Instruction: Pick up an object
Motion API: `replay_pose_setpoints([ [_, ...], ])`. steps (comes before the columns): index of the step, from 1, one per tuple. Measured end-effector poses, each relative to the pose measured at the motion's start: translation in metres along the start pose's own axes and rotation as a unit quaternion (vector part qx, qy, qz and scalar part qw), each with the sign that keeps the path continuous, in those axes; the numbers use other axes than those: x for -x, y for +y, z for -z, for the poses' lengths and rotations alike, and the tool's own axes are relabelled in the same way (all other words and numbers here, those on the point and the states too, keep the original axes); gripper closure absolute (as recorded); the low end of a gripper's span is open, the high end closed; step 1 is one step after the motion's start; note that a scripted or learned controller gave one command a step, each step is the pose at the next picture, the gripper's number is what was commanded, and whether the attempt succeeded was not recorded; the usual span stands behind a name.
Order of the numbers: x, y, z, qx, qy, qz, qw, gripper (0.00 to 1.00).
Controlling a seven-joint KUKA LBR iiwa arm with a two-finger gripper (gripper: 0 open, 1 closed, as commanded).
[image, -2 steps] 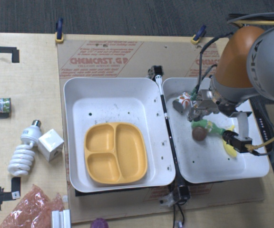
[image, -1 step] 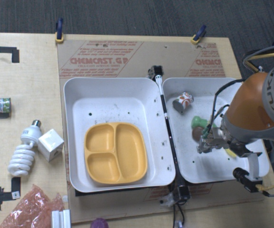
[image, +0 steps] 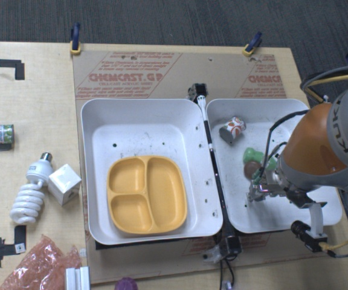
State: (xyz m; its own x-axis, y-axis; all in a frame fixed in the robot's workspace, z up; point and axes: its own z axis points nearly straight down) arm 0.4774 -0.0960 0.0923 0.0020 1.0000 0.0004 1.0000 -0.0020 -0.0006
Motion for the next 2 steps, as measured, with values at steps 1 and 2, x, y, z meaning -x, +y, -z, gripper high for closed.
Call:
replay_pose_setpoints([
  [1, 0.0011, -0.0001, 0.0000, 0.000, 0.000, 0.000, 1.0000, 0.00],
  [2, -0.0034, 0.0046, 0.0000, 0.000, 0.000, 0.001, 1.0000, 0.00],
])
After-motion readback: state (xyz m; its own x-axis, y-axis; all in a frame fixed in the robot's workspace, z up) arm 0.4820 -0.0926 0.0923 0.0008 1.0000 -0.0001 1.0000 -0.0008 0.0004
